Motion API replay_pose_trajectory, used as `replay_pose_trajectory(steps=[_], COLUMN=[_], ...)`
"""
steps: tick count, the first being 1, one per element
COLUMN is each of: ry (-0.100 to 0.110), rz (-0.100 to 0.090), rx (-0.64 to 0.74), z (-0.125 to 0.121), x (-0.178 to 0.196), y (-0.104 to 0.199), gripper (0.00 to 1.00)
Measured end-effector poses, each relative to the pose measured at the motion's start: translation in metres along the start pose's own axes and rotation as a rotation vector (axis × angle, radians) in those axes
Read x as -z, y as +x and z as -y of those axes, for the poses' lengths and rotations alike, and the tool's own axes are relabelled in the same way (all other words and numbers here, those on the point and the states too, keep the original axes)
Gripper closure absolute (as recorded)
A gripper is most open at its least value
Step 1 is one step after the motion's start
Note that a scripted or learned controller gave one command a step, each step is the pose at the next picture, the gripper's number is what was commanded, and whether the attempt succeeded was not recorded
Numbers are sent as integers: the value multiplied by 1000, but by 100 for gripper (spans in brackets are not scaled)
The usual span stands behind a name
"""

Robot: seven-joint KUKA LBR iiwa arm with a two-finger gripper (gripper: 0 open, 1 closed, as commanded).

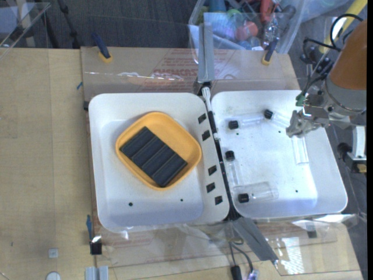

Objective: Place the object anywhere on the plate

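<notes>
A yellow plate (178, 127) lies in the left bin (105, 179), turned like a diamond. A black ribbed pad (154, 154) rests flat in its middle. In the right bin (326, 185) lie several clear tubes with black caps: one near the back (250, 121), one by the divider (230, 167), one at the front (259, 191). Another clear tube (300, 150) lies near the right wall. My gripper (296, 126) hangs over the right bin's right side, just above and behind that tube, far from the plate.
A ridge with black tabs (208, 150) divides the two bins. Behind them stands a clear box of mixed items (250, 10). Clamps sit at the back left (104, 52) and back right (268, 54). Cables (317, 69) hang near the arm.
</notes>
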State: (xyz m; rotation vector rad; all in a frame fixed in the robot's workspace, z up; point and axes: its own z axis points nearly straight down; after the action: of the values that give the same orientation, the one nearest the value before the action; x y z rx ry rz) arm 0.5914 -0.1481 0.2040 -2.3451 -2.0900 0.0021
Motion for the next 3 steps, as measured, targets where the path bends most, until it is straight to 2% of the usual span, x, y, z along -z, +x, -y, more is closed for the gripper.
replay_pose_trajectory(steps=[1, 2, 3], ry=[2, 2, 1], rz=[-2, -2, -2], rx=[77, 210, 323], z=[12, 31, 36], x=[-26, -20, -42], y=[18, 44, 25], gripper=[100, 100, 100])
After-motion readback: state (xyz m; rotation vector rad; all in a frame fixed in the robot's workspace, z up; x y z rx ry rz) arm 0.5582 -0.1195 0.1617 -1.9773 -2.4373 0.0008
